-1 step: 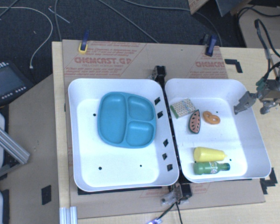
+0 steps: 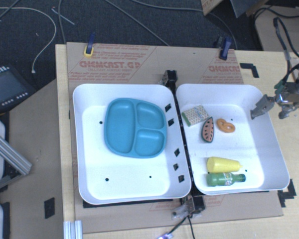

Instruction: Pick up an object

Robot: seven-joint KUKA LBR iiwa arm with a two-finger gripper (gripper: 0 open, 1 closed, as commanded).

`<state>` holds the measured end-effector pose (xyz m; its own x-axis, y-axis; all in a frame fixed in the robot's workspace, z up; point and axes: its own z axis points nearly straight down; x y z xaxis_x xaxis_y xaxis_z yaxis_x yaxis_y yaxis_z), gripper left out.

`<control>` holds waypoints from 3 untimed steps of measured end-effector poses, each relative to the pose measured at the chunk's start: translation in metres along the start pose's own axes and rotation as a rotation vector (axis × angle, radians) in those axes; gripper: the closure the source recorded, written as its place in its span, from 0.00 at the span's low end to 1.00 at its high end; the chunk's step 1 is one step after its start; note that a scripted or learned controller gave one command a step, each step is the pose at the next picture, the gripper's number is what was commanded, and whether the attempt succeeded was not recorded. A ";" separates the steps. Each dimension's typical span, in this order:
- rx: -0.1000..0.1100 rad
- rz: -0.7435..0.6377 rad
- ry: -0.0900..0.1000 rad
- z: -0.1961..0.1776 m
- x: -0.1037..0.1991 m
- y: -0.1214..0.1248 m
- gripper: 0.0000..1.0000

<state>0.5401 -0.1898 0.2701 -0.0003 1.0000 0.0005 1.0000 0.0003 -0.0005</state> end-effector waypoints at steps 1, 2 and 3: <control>0.005 0.001 0.002 0.048 -0.009 0.001 0.00; 0.006 0.000 0.003 0.111 -0.006 0.000 0.00; 0.005 0.000 0.002 0.155 -0.008 0.005 0.00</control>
